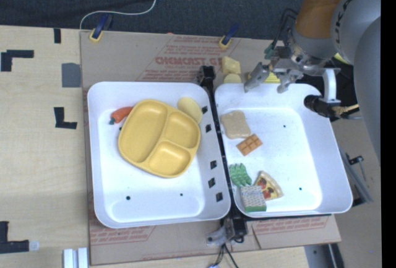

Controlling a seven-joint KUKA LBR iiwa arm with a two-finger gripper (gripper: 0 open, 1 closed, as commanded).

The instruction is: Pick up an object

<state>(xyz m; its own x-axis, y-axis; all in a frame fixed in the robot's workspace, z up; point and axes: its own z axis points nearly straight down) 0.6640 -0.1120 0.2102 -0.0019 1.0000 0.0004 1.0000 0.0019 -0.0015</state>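
Note:
My gripper (pixel 270 82) hangs over the far rim of the right bin (pixel 322 155), its two fingers spread open with nothing between them. In that bin lie a tan bread slice (pixel 235 124), an orange waffle piece (pixel 249 145), a green leafy toy (pixel 239 172), a pizza slice (pixel 270 185) and a small green and white block (pixel 252 197). The bread is the closest item, below and left of the gripper. The left bin (pixel 105 186) holds a yellow divided plate (pixel 159 138), an orange carrot (pixel 120 114) and a pale yellow round piece (pixel 189 108).
Two pale yellow pieces (pixel 231 70) lie on the cardboard just beyond the bins, left of the gripper. Black clips (pixel 213 164) run along the seam between the bins. A white cable (pixel 130 10) crosses the dark backdrop behind.

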